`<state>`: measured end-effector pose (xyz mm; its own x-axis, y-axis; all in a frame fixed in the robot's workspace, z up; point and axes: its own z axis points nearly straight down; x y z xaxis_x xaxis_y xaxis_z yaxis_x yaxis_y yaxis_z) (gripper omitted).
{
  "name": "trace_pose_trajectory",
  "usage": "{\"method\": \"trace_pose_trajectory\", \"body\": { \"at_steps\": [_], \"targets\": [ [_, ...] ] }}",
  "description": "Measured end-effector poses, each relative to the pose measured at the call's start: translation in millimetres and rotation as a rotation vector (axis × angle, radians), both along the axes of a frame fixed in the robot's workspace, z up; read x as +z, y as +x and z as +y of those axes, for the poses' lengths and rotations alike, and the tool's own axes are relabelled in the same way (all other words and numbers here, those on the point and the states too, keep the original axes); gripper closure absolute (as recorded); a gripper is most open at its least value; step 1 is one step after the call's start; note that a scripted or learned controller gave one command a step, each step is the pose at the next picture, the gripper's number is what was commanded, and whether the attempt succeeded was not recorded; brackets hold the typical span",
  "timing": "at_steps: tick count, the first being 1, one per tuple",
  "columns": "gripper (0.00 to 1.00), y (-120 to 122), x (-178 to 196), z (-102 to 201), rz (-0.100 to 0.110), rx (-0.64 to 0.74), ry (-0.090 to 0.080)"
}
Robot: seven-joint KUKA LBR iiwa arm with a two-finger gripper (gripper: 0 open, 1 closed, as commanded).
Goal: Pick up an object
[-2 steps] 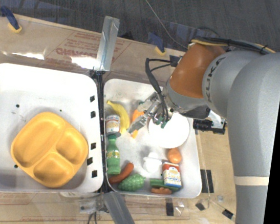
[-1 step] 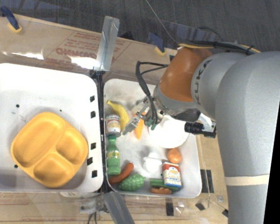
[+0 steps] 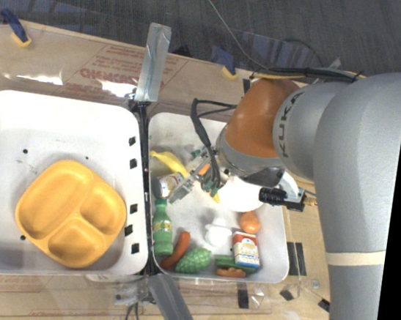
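The grey arm (image 3: 346,176) reaches in from the right over the right bin (image 3: 278,266), its orange band (image 3: 259,119) above the wrist. The end effector (image 3: 196,179) hangs low in that bin's upper left part, just beside a yellow banana (image 3: 168,162) and a small jar-like item (image 3: 170,185); whether it is spread or pressed together cannot be told, and nothing is seen pinched.

Objects lying in the right bin: a green bottle (image 3: 162,229), a red sausage-shaped piece (image 3: 177,248), a green bumpy vegetable (image 3: 195,260), a white round item (image 3: 217,233), an orange ball (image 3: 249,222) and a red-labelled carton (image 3: 246,249).

The left bin (image 3: 14,115) holds a yellow divided tray (image 3: 71,211), resting tilted. Both bins sit on the counter (image 3: 73,64).
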<state>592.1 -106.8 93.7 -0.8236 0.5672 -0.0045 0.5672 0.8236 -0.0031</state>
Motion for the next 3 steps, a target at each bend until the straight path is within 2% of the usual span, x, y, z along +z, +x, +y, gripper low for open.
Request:
{"method": "trace_pose_trajectory", "body": {
  "at_steps": [1,2,3],
  "targets": [
    [0.0,12,46,-40,-0.002,0.072,0.003],
    [0.0,48,22,-11,-0.036,-0.114,0.0],
    [0.0,44,2,7,-0.009,-0.256,0.005]
  ]
}}
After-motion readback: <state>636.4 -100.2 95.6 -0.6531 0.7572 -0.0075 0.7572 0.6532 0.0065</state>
